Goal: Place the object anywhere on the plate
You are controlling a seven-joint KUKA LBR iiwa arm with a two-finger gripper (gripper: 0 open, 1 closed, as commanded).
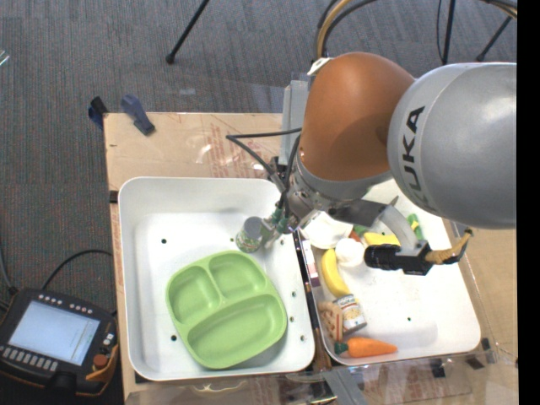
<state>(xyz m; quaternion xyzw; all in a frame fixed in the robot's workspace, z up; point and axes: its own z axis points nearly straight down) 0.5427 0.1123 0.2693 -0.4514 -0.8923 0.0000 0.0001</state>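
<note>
A light green divided plate (226,312) lies in the left bin (148,226), toward its front. A small grey tin (251,234) hangs or stands just past the plate's far rim, near the bin's right wall. My gripper (277,221) reaches down from under the big orange and grey arm and meets the tin's right side. The arm hides most of the gripper, so its grip on the tin is unclear.
The right bin (439,327) holds a banana (333,273), a white ball (348,252), a yellow block (380,239), a small labelled can (353,314), a carrot (369,348) and a green pen (415,224). A pendant (55,334) lies on the floor at left.
</note>
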